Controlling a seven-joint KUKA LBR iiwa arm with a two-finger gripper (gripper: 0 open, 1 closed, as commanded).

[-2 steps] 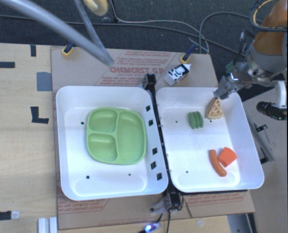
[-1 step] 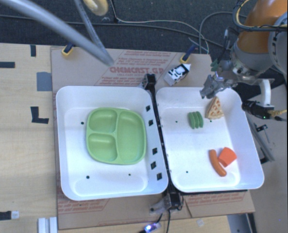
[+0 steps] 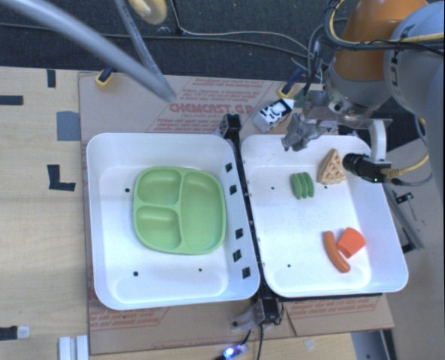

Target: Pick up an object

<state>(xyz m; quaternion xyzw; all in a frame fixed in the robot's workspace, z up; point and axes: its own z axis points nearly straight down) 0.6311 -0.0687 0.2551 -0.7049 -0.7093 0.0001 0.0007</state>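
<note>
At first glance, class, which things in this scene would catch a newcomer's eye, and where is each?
The green divided plate stands out, lying alone in the left bin. In the right bin, small toy foods are scattered: a green piece, a waffle-like wedge, an orange sausage touching an orange block. The claw hangs over that bin's far edge.

Arm (image 3: 402, 43) cropped at right edge.

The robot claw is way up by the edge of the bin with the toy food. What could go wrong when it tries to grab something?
1. The gripper sits near the right bin's far rim and might bump it.
2. The green piece and the wedge lie close together, so reaching for one could nudge the other.
</note>
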